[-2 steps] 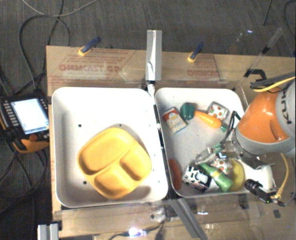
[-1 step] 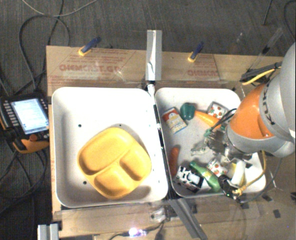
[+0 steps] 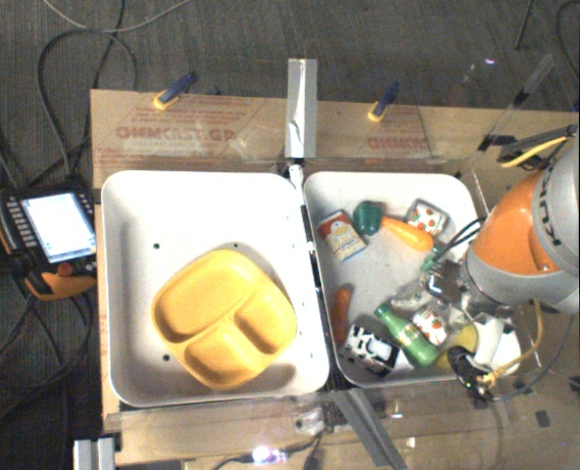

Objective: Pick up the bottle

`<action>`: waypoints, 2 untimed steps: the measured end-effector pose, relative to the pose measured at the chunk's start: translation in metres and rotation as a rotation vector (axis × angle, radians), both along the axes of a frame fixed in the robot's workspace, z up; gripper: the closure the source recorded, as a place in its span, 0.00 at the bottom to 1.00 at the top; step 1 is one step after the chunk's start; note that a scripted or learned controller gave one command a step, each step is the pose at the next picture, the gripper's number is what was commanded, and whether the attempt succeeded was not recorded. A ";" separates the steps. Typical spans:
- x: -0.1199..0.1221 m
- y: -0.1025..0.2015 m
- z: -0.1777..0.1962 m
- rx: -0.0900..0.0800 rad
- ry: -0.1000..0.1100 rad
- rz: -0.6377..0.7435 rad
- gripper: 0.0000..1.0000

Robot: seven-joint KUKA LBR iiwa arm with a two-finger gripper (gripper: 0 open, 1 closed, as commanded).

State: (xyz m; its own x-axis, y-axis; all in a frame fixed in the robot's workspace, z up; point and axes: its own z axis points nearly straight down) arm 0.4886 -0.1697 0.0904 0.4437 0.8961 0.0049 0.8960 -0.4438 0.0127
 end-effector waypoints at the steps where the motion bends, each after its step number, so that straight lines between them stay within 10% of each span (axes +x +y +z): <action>1: -0.006 -0.008 0.062 0.000 0.019 0.029 0.00; 2: -0.004 0.068 -0.001 -0.007 0.007 0.177 0.00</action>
